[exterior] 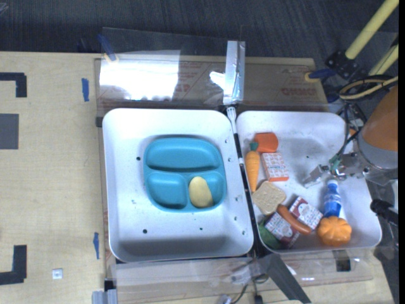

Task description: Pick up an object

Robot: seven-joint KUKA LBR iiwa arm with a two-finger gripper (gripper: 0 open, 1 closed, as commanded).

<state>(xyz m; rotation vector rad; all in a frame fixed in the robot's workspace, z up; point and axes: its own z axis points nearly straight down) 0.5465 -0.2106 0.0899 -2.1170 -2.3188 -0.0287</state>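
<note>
The metal-fingered claw (323, 171) hangs low in the right-hand shallow white bin (297, 120), towards the worktop's right edge. Its jaws look slightly parted and nothing sits between them. Just beyond it towards the near edge lies a small clear bottle with a blue label (333, 201), its long axis running roughly far-to-near, touching a small orange pumpkin (335, 230). The bottle is probably the closest target. The wrist is cut off at the frame's side, and glare blurs the fingertips.

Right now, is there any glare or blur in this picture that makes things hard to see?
In the camera view, strong glare whitens the clear plastic sheet behind the left bin; the gripper over the right bin looks soft and indistinct.
</note>
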